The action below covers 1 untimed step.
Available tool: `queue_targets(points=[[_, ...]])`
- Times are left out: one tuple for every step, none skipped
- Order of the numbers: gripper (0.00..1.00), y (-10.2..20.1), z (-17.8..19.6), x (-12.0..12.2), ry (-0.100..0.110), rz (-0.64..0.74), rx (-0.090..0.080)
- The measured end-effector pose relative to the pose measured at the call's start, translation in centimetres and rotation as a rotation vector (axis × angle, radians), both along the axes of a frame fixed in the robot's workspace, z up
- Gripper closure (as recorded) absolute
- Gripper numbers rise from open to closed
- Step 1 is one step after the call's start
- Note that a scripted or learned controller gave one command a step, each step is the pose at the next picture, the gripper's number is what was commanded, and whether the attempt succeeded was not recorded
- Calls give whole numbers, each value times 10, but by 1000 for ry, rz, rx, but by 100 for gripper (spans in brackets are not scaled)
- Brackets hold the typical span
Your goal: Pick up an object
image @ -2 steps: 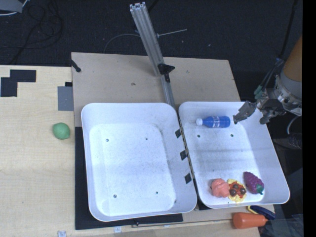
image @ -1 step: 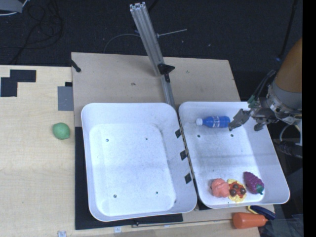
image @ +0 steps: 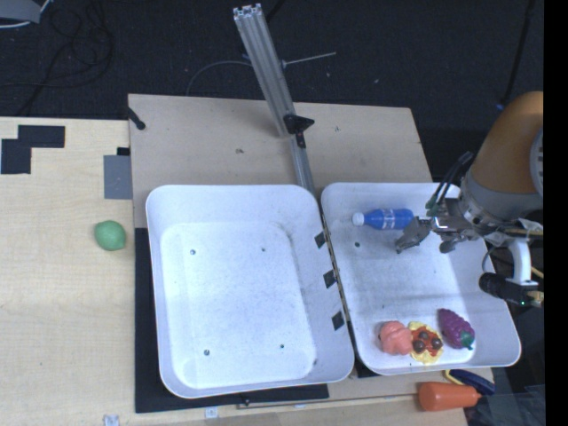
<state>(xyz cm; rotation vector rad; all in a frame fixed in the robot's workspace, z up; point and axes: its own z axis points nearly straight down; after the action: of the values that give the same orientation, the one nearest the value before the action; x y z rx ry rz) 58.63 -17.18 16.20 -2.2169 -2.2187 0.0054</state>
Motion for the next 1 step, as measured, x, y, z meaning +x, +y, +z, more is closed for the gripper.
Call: queue_targets(points=[[0, -7, -58, 4, -1, -1, 0]])
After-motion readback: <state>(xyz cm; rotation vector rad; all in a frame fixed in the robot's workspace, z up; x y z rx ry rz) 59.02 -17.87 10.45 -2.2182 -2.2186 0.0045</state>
